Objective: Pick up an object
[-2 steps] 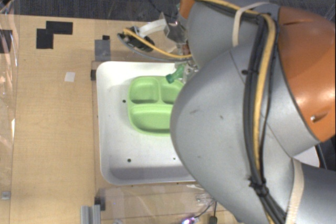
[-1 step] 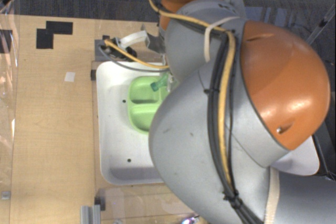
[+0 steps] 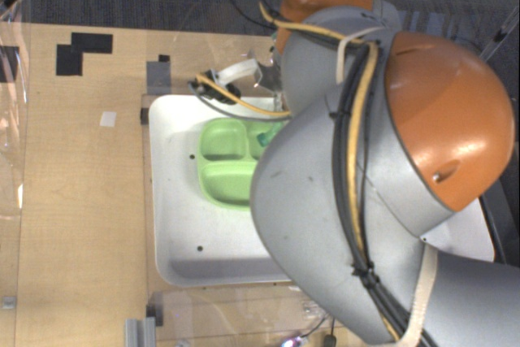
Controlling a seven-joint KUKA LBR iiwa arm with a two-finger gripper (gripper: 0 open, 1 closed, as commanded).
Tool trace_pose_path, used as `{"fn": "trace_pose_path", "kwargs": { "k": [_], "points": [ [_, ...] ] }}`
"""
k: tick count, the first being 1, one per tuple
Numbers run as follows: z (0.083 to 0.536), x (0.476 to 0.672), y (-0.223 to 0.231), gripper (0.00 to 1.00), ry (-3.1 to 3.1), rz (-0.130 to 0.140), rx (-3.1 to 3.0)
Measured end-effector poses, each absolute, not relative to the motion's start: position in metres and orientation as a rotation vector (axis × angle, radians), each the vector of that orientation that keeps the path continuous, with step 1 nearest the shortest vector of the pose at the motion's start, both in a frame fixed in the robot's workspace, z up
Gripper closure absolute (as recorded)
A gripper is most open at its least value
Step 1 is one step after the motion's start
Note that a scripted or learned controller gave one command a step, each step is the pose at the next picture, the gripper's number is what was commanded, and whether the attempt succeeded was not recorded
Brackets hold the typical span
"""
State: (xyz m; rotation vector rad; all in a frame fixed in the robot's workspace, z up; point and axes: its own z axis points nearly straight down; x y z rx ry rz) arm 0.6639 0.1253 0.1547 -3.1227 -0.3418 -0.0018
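Grey arm [image 3: 357,175] over white bin [image 3: 175,199], green divided tray [image 3: 223,162] inside

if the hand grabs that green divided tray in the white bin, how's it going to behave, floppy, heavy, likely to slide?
The green tray looks like moulded plastic with raised dividers, so probably stiff and light. It lies flat in the white bin, so it is unlikely to tip or roll. Its smooth, low rim may slip from a pinch.

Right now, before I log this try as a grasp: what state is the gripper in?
Gripper: cannot be told; the arm covers it above the white bin with the green tray.
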Motion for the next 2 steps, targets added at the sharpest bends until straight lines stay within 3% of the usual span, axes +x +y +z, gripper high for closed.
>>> {"fn": "trace_pose_path", "kwargs": {
  "k": [1,2],
  "points": [
    [0.137,0.664,0.131,1.00,-0.325,-0.003,-3.124],
    [0.109,0.665,0.129,1.00,-0.361,-0.030,-3.107]
  ]
}}
